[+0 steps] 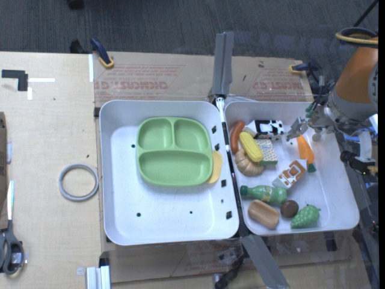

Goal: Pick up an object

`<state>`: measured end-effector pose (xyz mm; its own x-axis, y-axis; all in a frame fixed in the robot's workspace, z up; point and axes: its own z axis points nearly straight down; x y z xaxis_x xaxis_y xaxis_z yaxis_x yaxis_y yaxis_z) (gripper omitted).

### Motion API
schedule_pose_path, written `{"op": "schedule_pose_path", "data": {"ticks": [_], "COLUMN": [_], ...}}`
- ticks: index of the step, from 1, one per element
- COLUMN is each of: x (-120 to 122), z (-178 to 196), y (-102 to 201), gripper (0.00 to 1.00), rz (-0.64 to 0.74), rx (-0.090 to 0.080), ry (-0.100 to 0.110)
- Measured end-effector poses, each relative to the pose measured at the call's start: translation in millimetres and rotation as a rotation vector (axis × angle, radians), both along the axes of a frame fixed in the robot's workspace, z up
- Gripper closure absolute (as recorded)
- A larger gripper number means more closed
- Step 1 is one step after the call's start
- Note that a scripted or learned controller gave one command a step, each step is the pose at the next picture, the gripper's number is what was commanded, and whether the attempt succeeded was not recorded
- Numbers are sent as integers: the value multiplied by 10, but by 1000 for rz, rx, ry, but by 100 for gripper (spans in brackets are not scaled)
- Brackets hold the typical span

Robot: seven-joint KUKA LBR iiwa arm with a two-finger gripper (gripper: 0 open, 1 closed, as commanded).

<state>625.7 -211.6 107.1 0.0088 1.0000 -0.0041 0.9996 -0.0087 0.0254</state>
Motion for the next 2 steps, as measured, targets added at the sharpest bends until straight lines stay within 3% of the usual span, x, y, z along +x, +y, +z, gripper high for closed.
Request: {"op": "schedule_pose_path", "data": {"ticks": [2], "x": [79], "z": [3], "y": [-31], "gripper": [0], "rz": [37], "rx": [6], "ry": [7]}}
